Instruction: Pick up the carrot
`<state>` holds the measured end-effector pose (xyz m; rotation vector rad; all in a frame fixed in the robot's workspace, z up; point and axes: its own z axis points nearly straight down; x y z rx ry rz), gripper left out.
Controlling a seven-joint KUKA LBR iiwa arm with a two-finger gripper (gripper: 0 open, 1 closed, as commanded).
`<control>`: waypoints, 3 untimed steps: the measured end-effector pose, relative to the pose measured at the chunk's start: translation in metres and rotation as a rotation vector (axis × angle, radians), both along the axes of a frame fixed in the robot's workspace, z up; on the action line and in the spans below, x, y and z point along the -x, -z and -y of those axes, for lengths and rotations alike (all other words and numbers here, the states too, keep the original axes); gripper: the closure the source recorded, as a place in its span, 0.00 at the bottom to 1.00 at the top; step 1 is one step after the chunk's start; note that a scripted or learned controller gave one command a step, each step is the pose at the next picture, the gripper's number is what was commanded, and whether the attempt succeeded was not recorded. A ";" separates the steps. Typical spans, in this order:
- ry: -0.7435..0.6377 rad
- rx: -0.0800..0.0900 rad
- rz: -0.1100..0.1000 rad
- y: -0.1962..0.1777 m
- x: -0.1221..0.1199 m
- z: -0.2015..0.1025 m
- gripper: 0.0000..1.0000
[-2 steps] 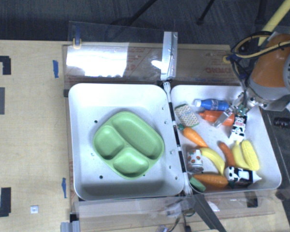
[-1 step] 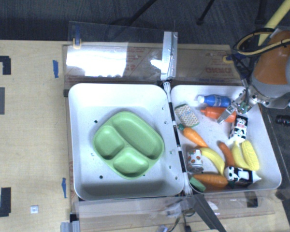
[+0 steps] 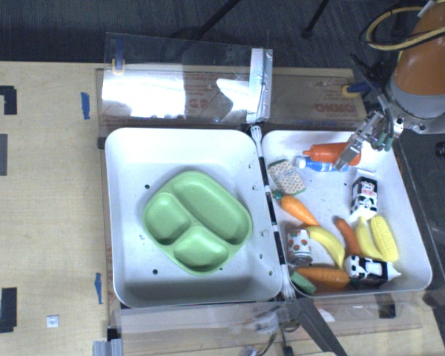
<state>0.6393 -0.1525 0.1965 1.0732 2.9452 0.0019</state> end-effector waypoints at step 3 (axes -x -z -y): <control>0.120 -0.002 -0.006 -0.045 0.076 -0.053 1.00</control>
